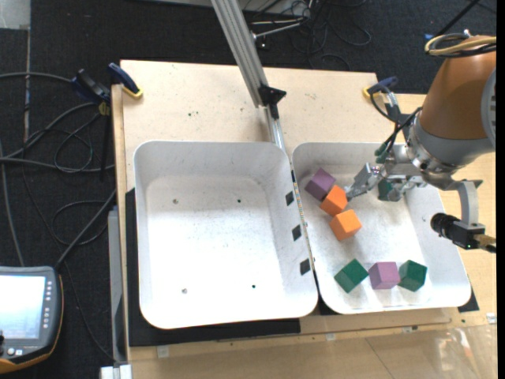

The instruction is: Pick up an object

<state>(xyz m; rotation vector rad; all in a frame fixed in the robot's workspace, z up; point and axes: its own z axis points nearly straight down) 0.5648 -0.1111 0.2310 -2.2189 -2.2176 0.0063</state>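
Observation:
The right bin (442, 294) holds several small blocks. A purple block (320, 185) and an orange block (334, 200) touch near its left wall, and a second orange block (346, 224) lies just below them. Along the front sit a green block (351, 275), a purple block (384, 275) and another green block (412, 275). My gripper (372, 181) hangs low over the back of this bin, just right of the purple and orange pair. A dark teal shape (389, 189) sits under the wrist; I cannot make out whether it is a block or part of the gripper.
The left bin (150, 235) stands beside the right one, sharing a middle wall (298, 227). A slanted metal pole (237, 38) crosses the bench from the back. Clamps sit at the bench's back corners (118, 77). The arm's body (461, 109) overhangs the right bin's right side.

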